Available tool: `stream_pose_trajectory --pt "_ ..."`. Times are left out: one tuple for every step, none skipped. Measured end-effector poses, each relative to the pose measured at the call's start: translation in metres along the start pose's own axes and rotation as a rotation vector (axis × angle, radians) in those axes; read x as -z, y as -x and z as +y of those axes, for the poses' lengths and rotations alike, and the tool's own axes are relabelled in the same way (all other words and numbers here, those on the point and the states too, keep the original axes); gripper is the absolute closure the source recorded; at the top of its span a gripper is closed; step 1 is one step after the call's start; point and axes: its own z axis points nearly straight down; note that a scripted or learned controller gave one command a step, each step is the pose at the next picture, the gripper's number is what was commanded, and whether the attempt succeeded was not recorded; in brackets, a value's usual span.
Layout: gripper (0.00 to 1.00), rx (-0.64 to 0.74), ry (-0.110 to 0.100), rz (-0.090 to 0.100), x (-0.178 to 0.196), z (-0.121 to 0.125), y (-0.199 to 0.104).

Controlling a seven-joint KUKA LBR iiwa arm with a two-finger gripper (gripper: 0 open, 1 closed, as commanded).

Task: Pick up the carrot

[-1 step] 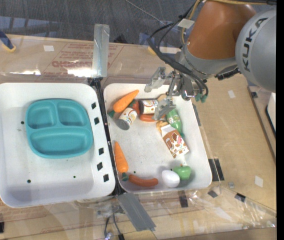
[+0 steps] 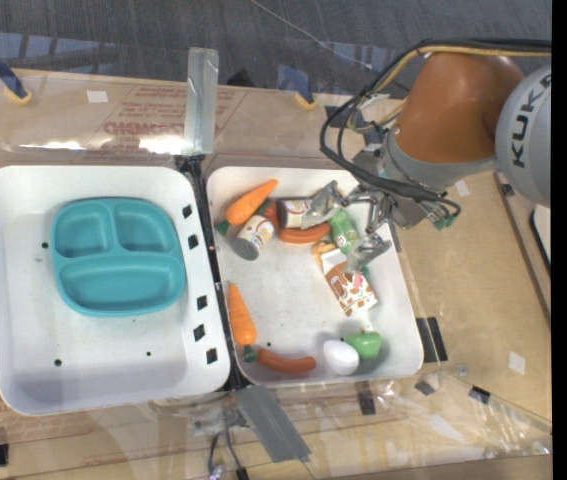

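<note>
A grey KUKA arm with an orange band hangs its two-finger gripper (image 2: 355,223) over the upper right part of the right-hand shallow white bin (image 2: 406,313), its metal fingers (image 2: 374,242) spread apart with nothing between them, above a green bottle-shaped toy (image 2: 344,232) and a small printed carton (image 2: 350,287). The task looks barely begun: the tapered orange plastic carrot with a green stub (image 2: 248,203) lies untouched at the bin's upper left, well apart from the gripper, just beside a small white-labelled can (image 2: 254,236) and near a red-orange sausage-shaped toy (image 2: 304,233). A second, slimmer orange carrot (image 2: 240,314) rests along the bin's left wall, lower down. What remains, by this view, is the whole pick: reaching across, closing and lifting. The left bin (image 2: 23,368) carries a teal three-compartment plastic tray (image 2: 118,255). "KUK" reads on the arm's grey casing (image 2: 525,118); red print on the clear sheet (image 2: 143,118) over the worktop is too blurred to read.
</note>
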Motion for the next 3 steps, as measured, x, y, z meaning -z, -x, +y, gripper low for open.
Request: stream_pose_trajectory --pt "0.00 0.362 0.000 0.000 0.002 -0.001 -0.060" --pt "0.00 0.210 0.002 0.000 -0.056 0.026 -0.116" --pt "1.00 0.222 -0.001 -0.004 -0.045 0.027 -0.111"
